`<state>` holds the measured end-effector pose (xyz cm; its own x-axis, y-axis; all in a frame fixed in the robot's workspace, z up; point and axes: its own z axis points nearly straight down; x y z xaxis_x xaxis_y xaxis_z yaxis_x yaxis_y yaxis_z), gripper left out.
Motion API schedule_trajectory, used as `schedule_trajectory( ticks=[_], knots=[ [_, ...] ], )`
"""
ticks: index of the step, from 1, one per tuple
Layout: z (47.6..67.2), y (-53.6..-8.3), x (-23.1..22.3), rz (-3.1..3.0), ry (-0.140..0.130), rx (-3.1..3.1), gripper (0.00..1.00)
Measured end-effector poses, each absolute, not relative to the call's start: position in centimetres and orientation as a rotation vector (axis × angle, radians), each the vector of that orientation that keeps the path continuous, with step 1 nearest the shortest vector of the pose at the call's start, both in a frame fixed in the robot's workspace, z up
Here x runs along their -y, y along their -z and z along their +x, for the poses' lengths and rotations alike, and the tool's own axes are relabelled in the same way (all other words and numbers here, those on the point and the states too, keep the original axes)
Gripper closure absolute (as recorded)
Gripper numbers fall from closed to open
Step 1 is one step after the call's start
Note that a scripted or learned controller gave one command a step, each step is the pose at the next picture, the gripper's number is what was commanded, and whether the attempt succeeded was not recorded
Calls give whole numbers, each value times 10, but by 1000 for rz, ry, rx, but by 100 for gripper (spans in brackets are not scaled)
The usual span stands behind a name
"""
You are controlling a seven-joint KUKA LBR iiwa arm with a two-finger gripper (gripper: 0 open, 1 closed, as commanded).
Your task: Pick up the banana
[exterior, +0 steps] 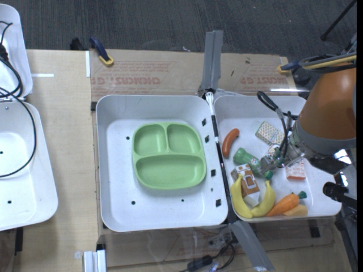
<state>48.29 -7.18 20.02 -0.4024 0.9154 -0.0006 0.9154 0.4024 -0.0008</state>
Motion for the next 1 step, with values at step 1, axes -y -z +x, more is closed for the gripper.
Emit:
schedule_trajectory(
  ticks=[1],
  knots=[
    [483, -200, 72, 1717, 2, -2631, 0]
  ],
)
